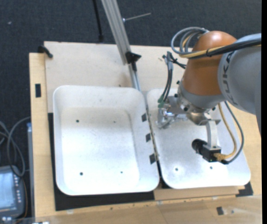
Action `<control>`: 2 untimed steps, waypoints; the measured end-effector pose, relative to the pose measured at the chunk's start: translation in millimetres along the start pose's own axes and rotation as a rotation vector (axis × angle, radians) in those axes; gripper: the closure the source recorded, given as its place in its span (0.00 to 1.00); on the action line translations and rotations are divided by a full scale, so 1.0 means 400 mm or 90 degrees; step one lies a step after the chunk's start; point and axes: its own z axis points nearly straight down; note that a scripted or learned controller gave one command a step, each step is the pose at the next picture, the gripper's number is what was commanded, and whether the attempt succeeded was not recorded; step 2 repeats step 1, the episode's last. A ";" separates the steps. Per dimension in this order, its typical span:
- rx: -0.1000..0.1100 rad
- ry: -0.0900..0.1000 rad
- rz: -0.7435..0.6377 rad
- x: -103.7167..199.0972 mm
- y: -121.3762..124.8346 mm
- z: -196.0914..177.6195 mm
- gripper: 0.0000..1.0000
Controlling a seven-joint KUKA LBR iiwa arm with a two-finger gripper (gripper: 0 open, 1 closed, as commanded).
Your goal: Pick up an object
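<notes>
My arm's orange band [207, 62] and grey wrist hang low over the right white bin [185, 171]. The gripper [165, 115] sits under the wrist near that bin's left wall, close to the divide between the two bins. It is metal-coloured, with a small green part just above it, and the wrist covers most of it. The bin floor beneath the wrist is hidden. A black fitting [204, 150] on a bracket hangs from the wrist over the middle of the right bin, with a yellow cable looping to it.
The left white bin [101, 139] lies beside the right one, with black clips [148, 136] along their shared edge. A slanted aluminium post [119, 31] rises behind the bins. Wooden bench edges surround both bins, and a pendant screen [0, 190] sits at lower left.
</notes>
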 end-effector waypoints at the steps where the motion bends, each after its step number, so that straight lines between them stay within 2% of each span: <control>1: -0.001 0.002 -0.002 0.138 -0.029 -0.025 1.00; 2: -0.001 0.002 -0.002 0.138 -0.029 -0.025 1.00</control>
